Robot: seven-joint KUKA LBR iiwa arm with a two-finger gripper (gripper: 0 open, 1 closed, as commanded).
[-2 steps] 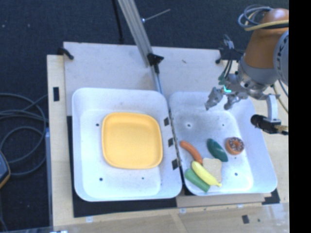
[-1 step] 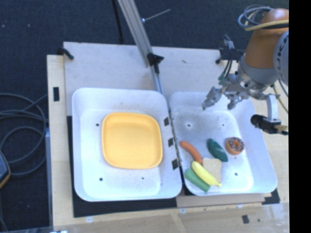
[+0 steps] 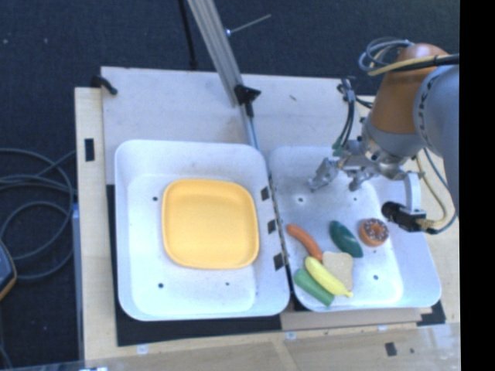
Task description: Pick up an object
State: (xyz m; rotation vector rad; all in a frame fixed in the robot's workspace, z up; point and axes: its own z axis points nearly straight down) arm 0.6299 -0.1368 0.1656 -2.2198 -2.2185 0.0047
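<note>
Nearest you, at the front of the right bin [image 3: 418, 284], sits the cluster: a green vegetable [image 3: 312, 286] against the front wall, a yellow banana [image 3: 328, 277] lying across it, and a pale slice of bread [image 3: 338, 265] tucked just behind. Those 3 touch and overlap, so steer clear of them for a first grab. Next back, the orange carrot [image 3: 305, 240] lies on a slant near the divider, and the dark green piece [image 3: 345, 239] rests just beside the bread, with a round brown donut [image 3: 373, 231] to its right. The left bin [image 3: 139, 168] carries 1 yellow plate [image 3: 209, 223], flat and hard to pinch.

Farther back, your tool [image 3: 340, 175] hangs over the bare rear floor of the right bin, fingers spread wide with nothing between them. My call: go for the carrot, as it stands the most apart. Turn the fingers square across its long axis, centre on its middle, and drop straight down so 1 finger doesn't clip the divider.
</note>
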